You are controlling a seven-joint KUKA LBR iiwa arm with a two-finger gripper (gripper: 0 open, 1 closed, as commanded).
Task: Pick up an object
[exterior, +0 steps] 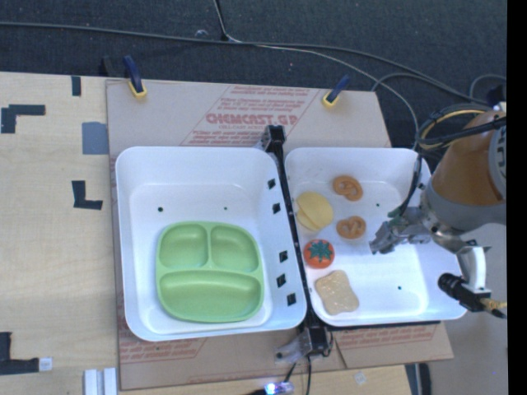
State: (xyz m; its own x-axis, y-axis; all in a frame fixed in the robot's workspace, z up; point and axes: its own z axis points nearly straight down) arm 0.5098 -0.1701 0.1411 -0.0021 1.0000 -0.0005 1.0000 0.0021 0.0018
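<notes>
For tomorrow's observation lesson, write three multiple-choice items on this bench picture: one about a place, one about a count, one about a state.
1. Where does the green tray lie?
A. left bin
B. right bin
C. on the cardboard

2. How many food items lie in the right bin?
A. three
B. five
C. seven

3. How does the tool stand to the food?
A. clamped on the tomato
B. lifting the bread slice
C. beside the lower pretzel, with no item seen between its fingers

Answers: 1 A, it sits in the left bin. 2 B, two pretzels, a yellow piece, a tomato, a bread slice. 3 C, it hangs right of the lower pretzel.

Bench point(49, 220) bears cardboard sheet point(247, 113) under two bins point(132, 167).
</notes>
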